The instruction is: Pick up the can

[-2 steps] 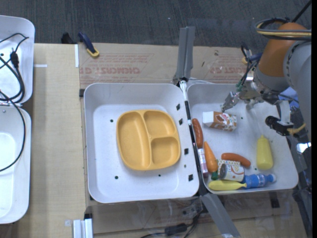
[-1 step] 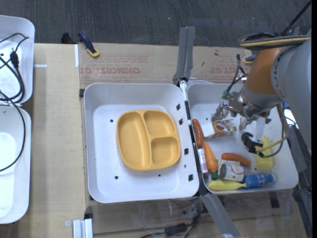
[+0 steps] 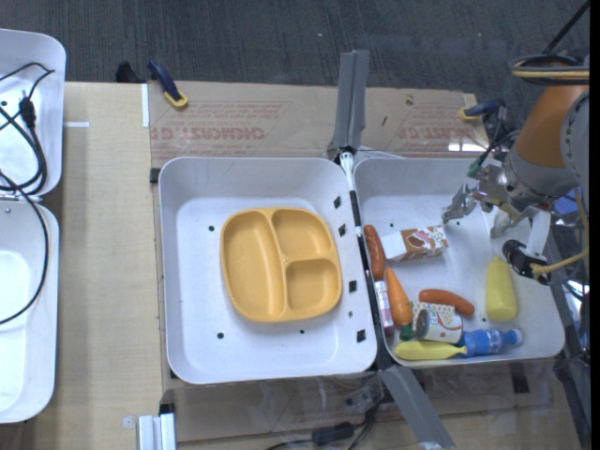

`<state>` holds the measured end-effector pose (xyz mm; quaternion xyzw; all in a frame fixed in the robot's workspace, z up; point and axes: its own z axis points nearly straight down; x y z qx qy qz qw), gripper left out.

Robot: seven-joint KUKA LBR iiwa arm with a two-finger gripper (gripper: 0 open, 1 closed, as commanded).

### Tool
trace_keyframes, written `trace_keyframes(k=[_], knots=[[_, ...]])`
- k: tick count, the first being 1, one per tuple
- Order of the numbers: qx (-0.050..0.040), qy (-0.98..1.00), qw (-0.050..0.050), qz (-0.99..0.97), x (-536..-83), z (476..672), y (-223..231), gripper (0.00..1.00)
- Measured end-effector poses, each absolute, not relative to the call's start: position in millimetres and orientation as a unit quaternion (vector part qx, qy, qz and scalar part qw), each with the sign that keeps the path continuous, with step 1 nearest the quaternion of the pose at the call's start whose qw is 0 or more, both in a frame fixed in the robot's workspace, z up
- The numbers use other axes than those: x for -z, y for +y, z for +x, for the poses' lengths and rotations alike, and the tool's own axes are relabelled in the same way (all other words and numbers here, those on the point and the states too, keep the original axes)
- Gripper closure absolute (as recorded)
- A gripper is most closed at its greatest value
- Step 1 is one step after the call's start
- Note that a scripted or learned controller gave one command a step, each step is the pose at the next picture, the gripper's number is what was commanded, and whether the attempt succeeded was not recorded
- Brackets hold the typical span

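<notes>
The can (image 3: 437, 324) lies on its side near the front of the right bin (image 3: 464, 178), with a dark end and a white and red label. It rests between a carrot (image 3: 397, 294), a red sausage (image 3: 446, 300) and a yellow banana (image 3: 428, 350). My gripper (image 3: 475, 216) hangs over the back right part of that bin, well behind the can and apart from it. Its fingers are spread open with nothing between them.
The right bin also holds a second sausage (image 3: 374, 249), a small carton (image 3: 418, 243), a yellow corn-like piece (image 3: 501, 290) and a blue bottle (image 3: 488, 342). The left bin (image 3: 187, 279) bears a yellow divided plate (image 3: 280, 262). A grey post (image 3: 352, 101) stands behind the bins.
</notes>
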<state>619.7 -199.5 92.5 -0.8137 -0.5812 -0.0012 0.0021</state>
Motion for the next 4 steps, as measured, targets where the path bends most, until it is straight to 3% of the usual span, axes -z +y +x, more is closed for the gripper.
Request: trace_keyframes(k=[1, 2, 3, 4], knots=[[-0.0010, -0.531, 0.001, -0.847, -91.5, 587.0, -141.6, 0.00], [-0.0011, -0.530, 0.000, -0.848, -91.8, 656.8, -145.3, 0.00], [-0.0009, -0.572, 0.000, -0.820, -91.2, 564.5, -111.5, 0.00], [-0.0006, -0.493, -0.001, -0.870, -156.4, 644.8, -176.1, 0.00]])
